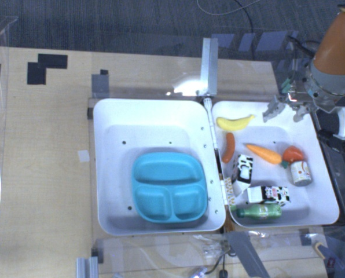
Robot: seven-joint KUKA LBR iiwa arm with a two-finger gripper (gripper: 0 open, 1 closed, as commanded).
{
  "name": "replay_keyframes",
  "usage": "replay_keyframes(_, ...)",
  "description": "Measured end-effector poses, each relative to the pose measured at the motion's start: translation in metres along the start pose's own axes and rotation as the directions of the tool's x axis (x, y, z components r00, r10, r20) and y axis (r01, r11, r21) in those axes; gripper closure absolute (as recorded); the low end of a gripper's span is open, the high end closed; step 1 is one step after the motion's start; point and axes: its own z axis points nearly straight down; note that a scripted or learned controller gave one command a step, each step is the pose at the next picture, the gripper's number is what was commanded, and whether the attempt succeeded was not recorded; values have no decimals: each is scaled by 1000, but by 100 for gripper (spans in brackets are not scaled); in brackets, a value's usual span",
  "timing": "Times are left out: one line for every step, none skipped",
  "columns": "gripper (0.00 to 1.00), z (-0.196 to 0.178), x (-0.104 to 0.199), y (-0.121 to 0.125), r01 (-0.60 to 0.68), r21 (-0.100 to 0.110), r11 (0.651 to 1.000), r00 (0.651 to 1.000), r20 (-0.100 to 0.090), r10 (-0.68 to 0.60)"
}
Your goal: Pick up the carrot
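The orange carrot (264, 153) lies on the floor of the right bin (329, 204), pointing left, between a red sausage and a tomato-like red piece. My gripper (286, 110) hangs above the bin's far edge, up and to the right of the carrot and well apart from it. Its two grey fingers (272, 110) are spread with nothing between them.
The right bin also holds a yellow banana (235, 121), a red sausage (228, 147), a red vegetable (293, 154), a small can (300, 173), two cow-patterned cartons (243, 169) (268, 194) and a green bottle (259, 212). A blue divided plate (169, 185) sits in the left bin (112, 143).
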Motion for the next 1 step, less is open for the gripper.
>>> replay_keyframes(0,120,-17,-40,26,0,1000,1000,0,-26)
